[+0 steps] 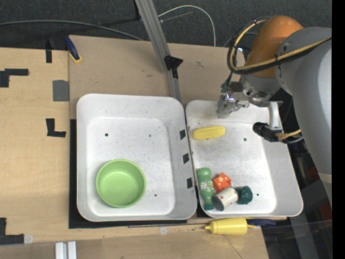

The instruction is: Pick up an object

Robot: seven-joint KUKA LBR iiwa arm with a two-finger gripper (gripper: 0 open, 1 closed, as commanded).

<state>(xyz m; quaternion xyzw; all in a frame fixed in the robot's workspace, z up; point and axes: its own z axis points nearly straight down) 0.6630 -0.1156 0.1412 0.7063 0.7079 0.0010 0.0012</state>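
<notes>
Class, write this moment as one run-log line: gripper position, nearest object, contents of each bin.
gripper: over right bin's far end | nearest: corn cob | right bin: corn cob, green bottle, small items | left bin: green bowl

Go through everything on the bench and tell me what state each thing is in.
green bowl: upright in the left bin
corn cob: lying flat in the right bin
green bottle: lying on its side
yellow bottle: lying outside the bins
gripper: above the right bin's far end, holding nothing visible
</notes>
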